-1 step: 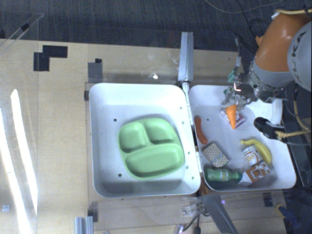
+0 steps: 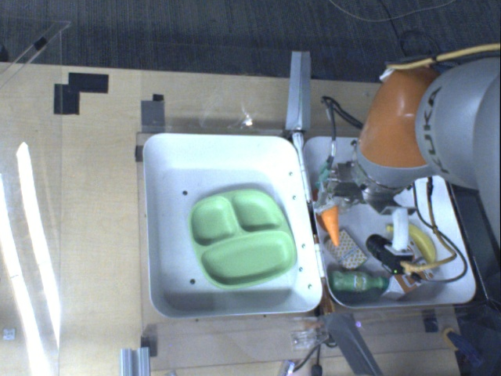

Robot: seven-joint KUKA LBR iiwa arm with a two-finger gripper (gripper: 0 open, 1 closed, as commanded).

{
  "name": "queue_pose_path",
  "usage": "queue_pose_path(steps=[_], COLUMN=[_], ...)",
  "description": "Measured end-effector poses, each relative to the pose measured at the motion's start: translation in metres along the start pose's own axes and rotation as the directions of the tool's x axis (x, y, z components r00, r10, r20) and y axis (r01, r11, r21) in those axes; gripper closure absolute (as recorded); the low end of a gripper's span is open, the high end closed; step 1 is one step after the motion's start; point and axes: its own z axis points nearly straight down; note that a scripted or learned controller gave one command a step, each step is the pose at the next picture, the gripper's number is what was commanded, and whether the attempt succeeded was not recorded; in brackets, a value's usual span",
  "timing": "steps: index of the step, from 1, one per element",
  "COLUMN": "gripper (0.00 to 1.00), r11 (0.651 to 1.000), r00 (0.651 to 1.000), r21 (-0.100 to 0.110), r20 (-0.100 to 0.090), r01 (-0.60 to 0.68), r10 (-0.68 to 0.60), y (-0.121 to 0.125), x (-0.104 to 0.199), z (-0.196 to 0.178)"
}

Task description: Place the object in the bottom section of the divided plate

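The green plate lies flat in the left bin, a little right of its middle and turned slightly. It has two small sections on the far side and one wide bottom section on the near side, and no writing can be seen on it.

The arm reaches in from the right over the right bin, its orange band sitting above the wrist. Dark upright letters on the grey casing read as part of "KUKA", cut off where the casing curves away.

The tool hangs over the far left part of the right bin, close to the wall between the two bins. Wires and metal parts crowd it, so one cannot tell whether it is released or clenched, and nothing is seen held in it.

A carrot lies in the right bin just on the near side of the tool, beside the dividing wall, its thick end towards the tool and its point towards the near edge. A speckled grey pad lies just beside the carrot's point. A green bottle lies on its side along the bin's near wall, and its label is too small to read. A banana lies further right in the same bin.

Both bins sit on the pale wooden desk, which bears black tape marks near its far left corner
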Motion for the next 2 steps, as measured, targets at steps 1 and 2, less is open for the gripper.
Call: queue_pose_path(steps=[1,2], gripper=[1.0,0.0], r11=[0.997,0.997], r00=[0.997,0.997], r21=[0.0,0.0], r20=[-0.001,-0.001], r01=[0.079,0.077], r10=[-0.079,-0.077], y=[-0.0592,-0.0591], x=[0.0973,0.0967], z=[-0.0002,-0.0002])
